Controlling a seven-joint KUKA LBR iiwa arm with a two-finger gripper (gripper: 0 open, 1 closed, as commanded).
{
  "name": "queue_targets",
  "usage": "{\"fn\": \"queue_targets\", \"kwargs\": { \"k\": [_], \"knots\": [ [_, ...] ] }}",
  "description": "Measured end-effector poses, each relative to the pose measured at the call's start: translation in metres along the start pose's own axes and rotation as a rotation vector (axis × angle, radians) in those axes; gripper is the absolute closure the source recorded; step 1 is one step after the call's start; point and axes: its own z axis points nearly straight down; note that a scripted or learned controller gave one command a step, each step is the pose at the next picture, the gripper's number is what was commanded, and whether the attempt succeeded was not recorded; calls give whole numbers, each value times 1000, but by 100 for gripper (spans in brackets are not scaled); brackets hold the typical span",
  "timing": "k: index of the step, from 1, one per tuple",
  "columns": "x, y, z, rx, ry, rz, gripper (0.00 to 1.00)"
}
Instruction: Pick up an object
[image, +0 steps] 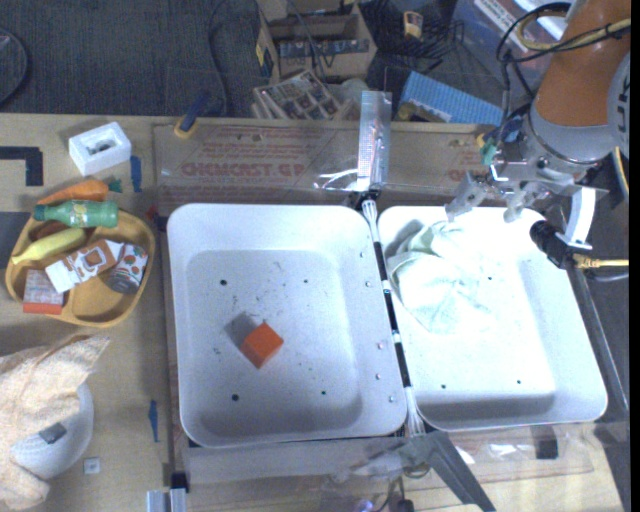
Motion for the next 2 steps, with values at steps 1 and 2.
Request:
{"fn": "queue_targets", "kwargs": {
  "k": [1,2],
  "knots": [
    [-14,18,147,-6,-1,-85,0],
    [-66,21,125,-6,-3,-128,0]
  ]
}}
